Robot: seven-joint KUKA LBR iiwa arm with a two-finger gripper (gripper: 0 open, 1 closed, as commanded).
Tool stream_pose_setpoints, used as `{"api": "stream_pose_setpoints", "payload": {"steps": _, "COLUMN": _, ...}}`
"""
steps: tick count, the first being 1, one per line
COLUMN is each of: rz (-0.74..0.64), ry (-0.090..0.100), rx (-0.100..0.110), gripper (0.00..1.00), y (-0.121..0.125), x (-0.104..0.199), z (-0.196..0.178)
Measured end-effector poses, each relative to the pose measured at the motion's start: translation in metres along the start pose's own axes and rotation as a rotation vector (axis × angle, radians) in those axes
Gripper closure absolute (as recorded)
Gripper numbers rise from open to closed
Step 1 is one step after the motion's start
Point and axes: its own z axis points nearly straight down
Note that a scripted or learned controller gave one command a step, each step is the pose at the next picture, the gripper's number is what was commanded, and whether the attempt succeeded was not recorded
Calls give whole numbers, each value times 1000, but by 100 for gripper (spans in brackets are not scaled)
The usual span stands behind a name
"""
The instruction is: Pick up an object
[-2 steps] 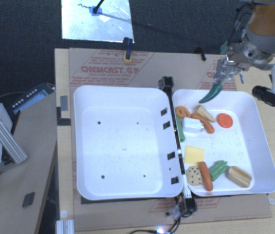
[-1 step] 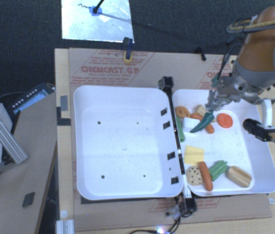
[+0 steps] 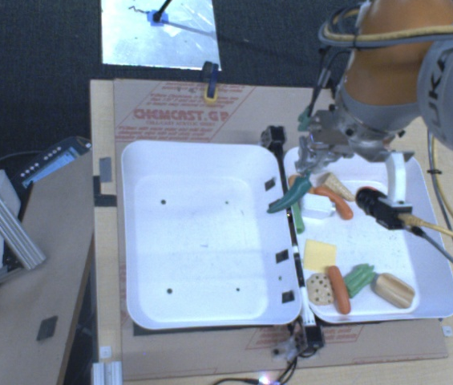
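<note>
While near carrot [image 3: 334,201], pincer [image 3: 310,160].

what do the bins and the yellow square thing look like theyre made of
Bins: probably thin moulded plastic, white with a slight sheen, rounded corners and soft raised rims. Yellow square: likely a plastic or rubber toy cheese slice, flat and matte with even colour, though the view is too coarse to be sure.

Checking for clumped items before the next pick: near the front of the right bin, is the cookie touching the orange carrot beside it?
Touching. In the camera view the cookie and the carrot lie side by side with no white bin floor visible between their edges.
</note>
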Motion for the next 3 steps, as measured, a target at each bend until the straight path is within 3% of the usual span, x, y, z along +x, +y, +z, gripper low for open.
{"api": "stream_pose_setpoints", "payload": {"steps": 1, "rz": 8, "ry": -2, "rx": -8, "gripper": 100, "y": 0, "x": -9, "z": -102}}
{"api": "stream_pose_setpoints", "payload": {"steps": 2, "rz": 7, "ry": -2, "rx": -13, "gripper": 100, "y": 14, "x": -8, "z": -230}}
{"api": "stream_pose_setpoints", "payload": {"steps": 3, "rz": 18, "ry": -4, "rx": 11, "gripper": 100, "y": -42, "x": -78, "z": -161}}
